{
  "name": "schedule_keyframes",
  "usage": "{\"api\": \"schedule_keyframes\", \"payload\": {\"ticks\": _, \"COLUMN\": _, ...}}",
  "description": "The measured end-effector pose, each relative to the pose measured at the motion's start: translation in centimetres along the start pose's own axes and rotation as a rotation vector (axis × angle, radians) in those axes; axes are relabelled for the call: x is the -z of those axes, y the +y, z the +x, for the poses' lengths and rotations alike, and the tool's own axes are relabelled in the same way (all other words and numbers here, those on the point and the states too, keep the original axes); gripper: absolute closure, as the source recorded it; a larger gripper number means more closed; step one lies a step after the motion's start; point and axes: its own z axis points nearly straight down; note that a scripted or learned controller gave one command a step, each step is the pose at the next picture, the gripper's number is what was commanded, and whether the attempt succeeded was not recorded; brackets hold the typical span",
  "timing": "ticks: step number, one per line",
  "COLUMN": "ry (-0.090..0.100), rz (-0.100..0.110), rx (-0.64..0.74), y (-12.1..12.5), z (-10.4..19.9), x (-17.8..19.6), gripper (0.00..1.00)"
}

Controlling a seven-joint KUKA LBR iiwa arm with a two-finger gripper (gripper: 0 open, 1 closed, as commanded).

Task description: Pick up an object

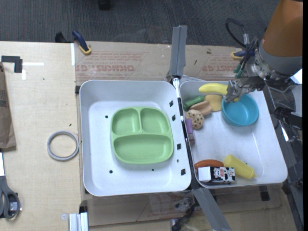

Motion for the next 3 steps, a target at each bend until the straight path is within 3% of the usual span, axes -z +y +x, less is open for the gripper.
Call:
{"api": "schedule_keyframes", "payload": {"ticks": 1, "ry": 0.001, "rz": 0.001, "rx": 0.106, "y": -8.5, "z": -6.0, "x": -4.7, "gripper": 1.00}}
{"api": "schedule_keyframes", "payload": {"ticks": 2, "ry": 0.000, "rz": -0.003, "rx": 0.416, "y": -4.5, "z": -6.3, "x": 0.2, "gripper": 1.00}}
{"api": "schedule_keyframes", "payload": {"ticks": 3, "ry": 0.002, "rz": -0.002, "rx": 0.492, "y": -7.5, "z": -7.2, "x": -13.8, "gripper": 1.00}}
